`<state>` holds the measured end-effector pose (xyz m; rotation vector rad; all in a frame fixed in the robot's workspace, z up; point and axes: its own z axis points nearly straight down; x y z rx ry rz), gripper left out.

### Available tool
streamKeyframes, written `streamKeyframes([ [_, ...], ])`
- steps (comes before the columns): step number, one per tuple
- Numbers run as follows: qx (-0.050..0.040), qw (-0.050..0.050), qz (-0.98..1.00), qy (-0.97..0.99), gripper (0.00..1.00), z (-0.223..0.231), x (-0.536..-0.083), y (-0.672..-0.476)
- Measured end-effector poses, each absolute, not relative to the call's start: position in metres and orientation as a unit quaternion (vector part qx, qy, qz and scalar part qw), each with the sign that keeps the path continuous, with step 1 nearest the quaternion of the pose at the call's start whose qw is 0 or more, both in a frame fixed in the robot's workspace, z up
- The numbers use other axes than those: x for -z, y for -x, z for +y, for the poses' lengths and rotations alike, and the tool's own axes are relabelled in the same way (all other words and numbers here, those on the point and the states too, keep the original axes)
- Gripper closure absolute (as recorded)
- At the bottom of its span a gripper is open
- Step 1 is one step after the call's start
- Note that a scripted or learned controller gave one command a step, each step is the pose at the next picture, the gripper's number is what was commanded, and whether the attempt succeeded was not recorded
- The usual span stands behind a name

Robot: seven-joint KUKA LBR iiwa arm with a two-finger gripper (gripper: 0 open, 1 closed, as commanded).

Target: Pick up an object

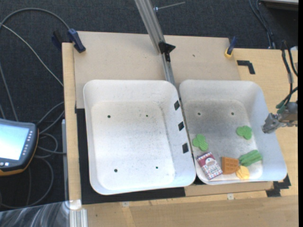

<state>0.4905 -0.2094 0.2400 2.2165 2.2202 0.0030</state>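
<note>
Clearly, the gripper point(273, 123) is hanging outside the right bin's point(214, 90) three-o'clock rim, carrying nothing I can see, while toys such as the green piece point(244, 132) are lying inside awaiting picking.

Arm cut off by right edge, just the gripper point(273, 123) end pokes in, blurry. Tablet point(14, 144) half off left edge. Small carton point(209, 165): print too small to read.
</note>
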Motion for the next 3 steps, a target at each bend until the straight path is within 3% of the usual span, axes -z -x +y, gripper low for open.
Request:
streamKeyframes([
  [3, -0.0012, 0.000, 0.709, -0.705, 1.00, -0.058, -0.238, -0.567],
])
